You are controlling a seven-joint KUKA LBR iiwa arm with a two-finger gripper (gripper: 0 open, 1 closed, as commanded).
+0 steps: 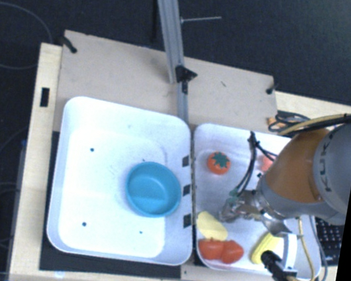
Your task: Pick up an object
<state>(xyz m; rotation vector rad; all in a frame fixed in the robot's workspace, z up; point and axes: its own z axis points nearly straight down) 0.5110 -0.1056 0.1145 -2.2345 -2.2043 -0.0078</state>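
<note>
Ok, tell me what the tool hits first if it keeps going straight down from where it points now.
Probably the pale yellow object just below-left of the tool, or bare floor of the right bin beside it; depth is unclear from this slant.

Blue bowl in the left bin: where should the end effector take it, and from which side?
Probably the rim of the blue bowl, from straight above with one finger inside and one outside. It sits upright, opening upward, and looks too wide to span.
</note>
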